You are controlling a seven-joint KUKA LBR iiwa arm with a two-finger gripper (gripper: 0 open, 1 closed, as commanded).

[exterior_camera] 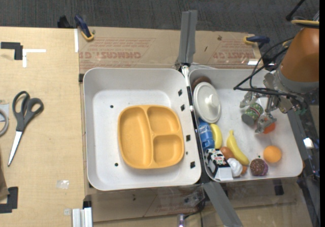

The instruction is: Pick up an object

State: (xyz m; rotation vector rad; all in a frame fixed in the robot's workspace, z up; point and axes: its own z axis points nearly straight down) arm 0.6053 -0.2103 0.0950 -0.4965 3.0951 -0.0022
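Observation:
My gripper (260, 113) hangs low in the right bin (290, 134), near its right wall, under the orange-banded wrist (300, 56). Right at its tip sit a small grey-green object (251, 115) and a red piece (269, 127); I cannot make out whether either is gripped. Elsewhere in this bin lie a white round lid (207, 101), a blue packet (204, 135), a banana (236, 148), an orange (272, 154), a dark purple ball (258, 167) and a black-and-white item (218, 159).
The left bin (96, 119) holds a yellow divided plate (151, 136). Scissors (22, 115) lie on the wooden bench at far left. Blue clamps (84, 27) sit on the cardboard behind the bins. Cables trail beside the wrist at the right.

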